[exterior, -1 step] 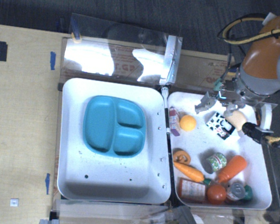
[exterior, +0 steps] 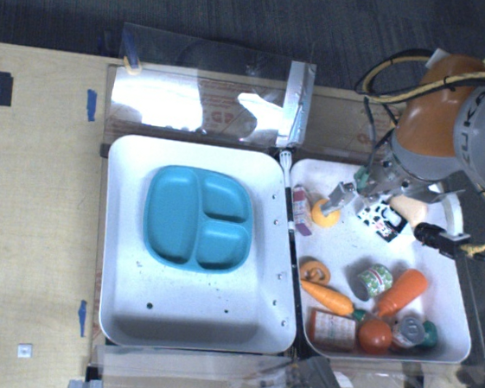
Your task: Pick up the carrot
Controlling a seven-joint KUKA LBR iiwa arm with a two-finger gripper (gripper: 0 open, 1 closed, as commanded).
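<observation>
Right bin [exterior: 461,296] is crowded; my gripper [exterior: 347,195], open and empty, should descend squarely over the carrot [exterior: 328,298], lower-centre.

Below the gripper [exterior: 347,195], bare bin floor [exterior: 345,244] lies open; beyond it a pretzel [exterior: 314,269] and green can [exterior: 376,280] crowd the carrot [exterior: 328,296].

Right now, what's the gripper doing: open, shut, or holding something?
Gripper: cannot be told; it is over the right bin's upper left, beside a small yellow item, apart from the carrot.
</observation>
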